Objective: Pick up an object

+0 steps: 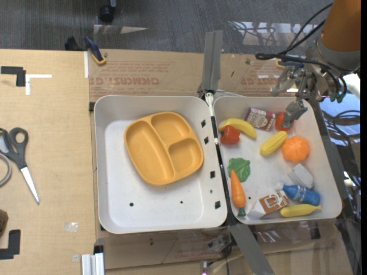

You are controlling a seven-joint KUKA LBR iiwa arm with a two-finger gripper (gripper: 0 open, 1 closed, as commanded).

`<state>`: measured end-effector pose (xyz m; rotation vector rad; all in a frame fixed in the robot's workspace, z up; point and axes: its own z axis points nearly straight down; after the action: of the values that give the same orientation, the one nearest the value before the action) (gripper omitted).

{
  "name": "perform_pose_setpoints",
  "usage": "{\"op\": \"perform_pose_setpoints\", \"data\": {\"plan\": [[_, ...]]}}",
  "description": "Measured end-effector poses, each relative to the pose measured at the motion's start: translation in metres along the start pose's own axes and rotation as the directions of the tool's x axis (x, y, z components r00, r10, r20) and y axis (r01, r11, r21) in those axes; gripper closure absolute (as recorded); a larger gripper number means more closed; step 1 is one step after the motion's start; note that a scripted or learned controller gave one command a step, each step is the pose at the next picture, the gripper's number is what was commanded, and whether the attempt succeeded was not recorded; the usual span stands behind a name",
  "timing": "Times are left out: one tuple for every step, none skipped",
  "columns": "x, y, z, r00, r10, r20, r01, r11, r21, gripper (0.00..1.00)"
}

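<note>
I see the gripper [296, 112] over the far side of the right bin [328, 153], beside a red toy [282, 121]; I cannot tell its opening.

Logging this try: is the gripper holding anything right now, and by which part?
Cannot be told. The gripper is low over the right bin's far corner, at a small red object, but no grasp is visible.

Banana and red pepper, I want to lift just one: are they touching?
Touching. The camera view shows the banana lying across the red pepper's top, no gap between.
</note>
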<state>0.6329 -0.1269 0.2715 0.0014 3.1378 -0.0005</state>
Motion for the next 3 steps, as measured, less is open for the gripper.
{"op": "perform_pose_setpoints", "data": {"plan": [[0.02, -0.01, 0.175, 0.999, 0.038, 0.001, -0.038, 0.999, 0.001, 0.0], [0.057, -0.095, 0.177, 1.0, -0.013, 0.002, 0.013, 1.0, 0.001, 0.0], [0.054, -0.093, 0.166, 1.0, -0.017, 0.009, 0.017, 1.0, 0.002, 1.0]]}}
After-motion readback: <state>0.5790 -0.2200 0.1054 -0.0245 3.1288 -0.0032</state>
